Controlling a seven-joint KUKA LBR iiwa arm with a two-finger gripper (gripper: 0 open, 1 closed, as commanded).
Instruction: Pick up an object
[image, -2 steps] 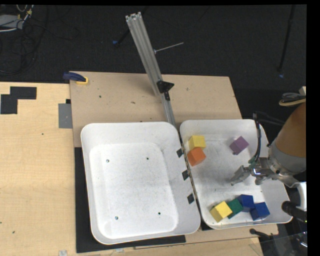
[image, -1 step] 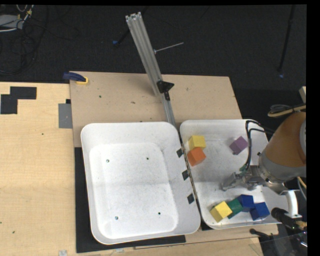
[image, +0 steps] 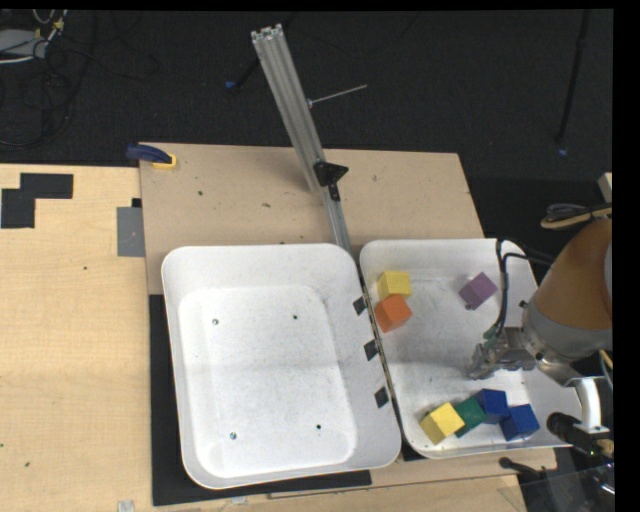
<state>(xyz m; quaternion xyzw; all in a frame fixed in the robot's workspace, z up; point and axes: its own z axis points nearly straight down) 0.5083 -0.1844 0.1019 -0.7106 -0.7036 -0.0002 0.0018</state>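
Down in the right bin (image: 470, 455), the claw (image: 487, 362) hangs low over the white floor at roughly the 3 o'clock side of the scene, its grey arm (image: 575, 300) with the orange band reaching in from the right. Whether it is released or clenched cannot be told from this slant; no block shows between its tips.

Going left to right: the left bin (image: 265, 365) sits at about 8 o'clock from the scene's centre, its rim touching the right bin along a seam with small black clips. Just past that seam, at the right bin's 10 o'clock corner, a yellow cube (image: 394, 283) rests touching an orange cube (image: 393, 312) directly below it. At the bin's 6 o'clock edge lies a cluster: a second yellow block (image: 441, 422), a green block (image: 468, 414) beside it, then two blue blocks (image: 507, 414) close together. This cluster is near the claw, at its 6 o'clock. A purple cube (image: 478, 290) sits alone at the bin's 1 o'clock, well apart from the others, at 12 o'clock from the claw.

A slanted aluminium rail (image: 295, 105) rises from the bench toward 12 o'clock.
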